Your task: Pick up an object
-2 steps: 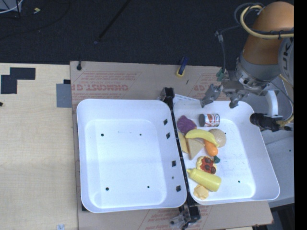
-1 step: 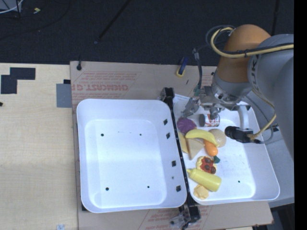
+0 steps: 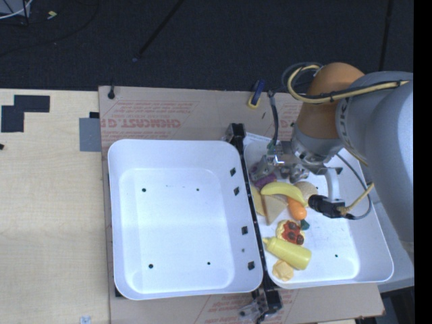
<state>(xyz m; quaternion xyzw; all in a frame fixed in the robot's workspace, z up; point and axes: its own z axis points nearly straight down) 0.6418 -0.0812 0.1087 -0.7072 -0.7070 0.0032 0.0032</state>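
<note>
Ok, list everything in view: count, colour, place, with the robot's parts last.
left bin: 1, white, left half of the board.
right bin: 1, white, right half of the board, under the arm.
banana: 1, yellow, upper part of the pile at the right bin's left side.
orange piece: 1, orange, just below the banana.
yellow bottle: 1, yellow, lying low in the pile.
red item: 1, red with dark spots, above the bottle; type unclear.
purple item: 1, purple, left of the banana, partly hidden.
clip: 1, blue and yellow, board's top edge.
arm: 1, grey with orange band, from the right.
gripper: 1, metal, above the pile.
</note>
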